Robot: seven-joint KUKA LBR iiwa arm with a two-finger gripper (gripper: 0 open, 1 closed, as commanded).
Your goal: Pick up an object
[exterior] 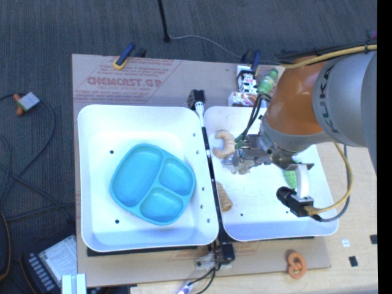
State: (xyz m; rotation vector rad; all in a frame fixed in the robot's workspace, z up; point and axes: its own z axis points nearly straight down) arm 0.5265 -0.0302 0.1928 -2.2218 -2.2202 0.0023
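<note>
gripper (pixel 240 162) grip state: cannot tell | curled tan croissant-like piece (pixel 224 143) at its 11 o'clock | glossy blue three-compartment plate (pixel 153 183) | board (pixel 125 81) reads "CHEMCAST GP", perhaps

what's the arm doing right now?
The arm is reaching into the right bin, with its gripper low near the bin's left side, next to a tan curved object. Whether it has anything is not clear from this angle. Another tan piece lies by the divider, and a green object sits partly under the arm. The left bin has a blue divided plate, untouched.
</note>
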